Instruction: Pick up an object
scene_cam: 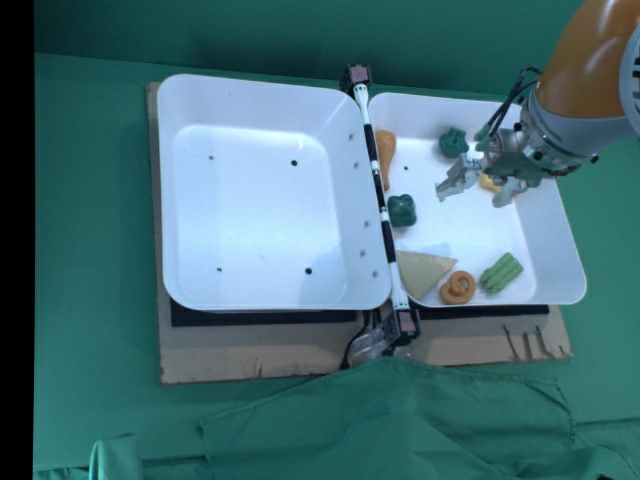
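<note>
White plastic, two bins side by side on a cardboard sheet over green cloth, my arm in from the right.

On my screen the left bin (260,193) is plain white floor with a few dark dots. Past the black-and-white bar (380,198) between the bins, the right bin (560,258) carries an orange piece (385,153) against its left wall, a dark green piece (401,209) just below it, a pale yellow wedge (422,271) near the front, an orange ring (459,287) touching the wedge's right corner, and a light green ridged piece (501,272) beside that. Another dark green piece (453,143) sits towards the back. My gripper (481,187) hangs over the bin's right half, fingers spread wide with nothing between them; something yellow (490,180) shows just under the wrist, too hidden to name.
</note>
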Motion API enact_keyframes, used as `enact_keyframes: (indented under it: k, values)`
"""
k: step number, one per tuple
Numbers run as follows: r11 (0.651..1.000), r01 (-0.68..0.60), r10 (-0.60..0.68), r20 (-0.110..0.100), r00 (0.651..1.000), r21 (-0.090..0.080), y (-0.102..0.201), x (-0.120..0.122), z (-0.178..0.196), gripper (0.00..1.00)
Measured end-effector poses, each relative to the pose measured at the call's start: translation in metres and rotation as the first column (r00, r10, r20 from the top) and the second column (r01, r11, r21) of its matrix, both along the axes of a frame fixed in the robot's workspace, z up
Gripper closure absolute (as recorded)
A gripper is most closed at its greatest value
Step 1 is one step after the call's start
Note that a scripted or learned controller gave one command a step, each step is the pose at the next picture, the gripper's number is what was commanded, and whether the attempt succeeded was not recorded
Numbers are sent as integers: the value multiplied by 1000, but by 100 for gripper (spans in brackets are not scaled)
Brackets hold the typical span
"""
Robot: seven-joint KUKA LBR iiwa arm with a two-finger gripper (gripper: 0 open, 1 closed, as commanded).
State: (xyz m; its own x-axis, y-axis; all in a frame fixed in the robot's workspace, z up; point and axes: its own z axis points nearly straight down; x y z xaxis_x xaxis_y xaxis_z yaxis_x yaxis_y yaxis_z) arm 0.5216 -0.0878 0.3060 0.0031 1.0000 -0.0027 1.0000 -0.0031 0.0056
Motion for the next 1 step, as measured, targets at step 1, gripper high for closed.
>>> enact_keyframes:
  k: [1]
  values:
    - [1000, 3, -3, 7, 1000, -2, -1, 1, 12, 100]
